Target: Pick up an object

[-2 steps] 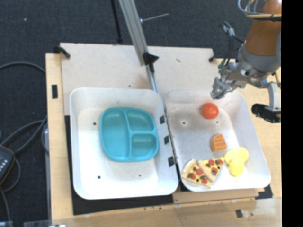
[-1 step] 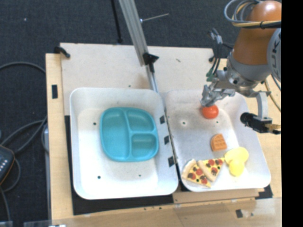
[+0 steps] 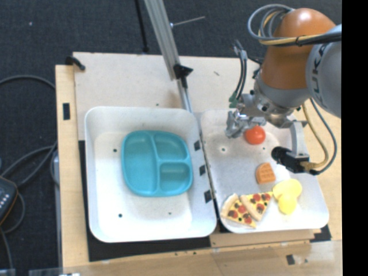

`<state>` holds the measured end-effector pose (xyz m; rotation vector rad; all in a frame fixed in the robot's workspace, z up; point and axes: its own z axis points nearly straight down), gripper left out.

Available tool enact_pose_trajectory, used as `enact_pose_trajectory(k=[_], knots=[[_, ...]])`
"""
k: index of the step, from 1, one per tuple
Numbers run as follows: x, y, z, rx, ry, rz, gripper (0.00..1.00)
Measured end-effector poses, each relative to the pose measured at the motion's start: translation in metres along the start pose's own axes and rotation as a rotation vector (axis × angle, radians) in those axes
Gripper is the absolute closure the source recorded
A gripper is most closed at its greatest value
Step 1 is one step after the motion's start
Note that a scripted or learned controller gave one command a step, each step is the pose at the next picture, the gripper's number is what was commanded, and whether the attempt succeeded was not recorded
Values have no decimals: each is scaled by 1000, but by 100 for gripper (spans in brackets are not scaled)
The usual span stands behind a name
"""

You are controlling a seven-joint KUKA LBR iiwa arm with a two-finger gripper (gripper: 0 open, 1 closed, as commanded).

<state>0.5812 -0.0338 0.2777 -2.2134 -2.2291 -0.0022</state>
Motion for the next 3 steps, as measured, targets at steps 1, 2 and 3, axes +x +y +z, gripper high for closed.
enact_pose_trajectory(k=[1,2,3], knots=[[50,-10,3,0,0,0,100],[89,-25,11,1,-1,1,100],[123,-44,36,3,-1,2,100]])
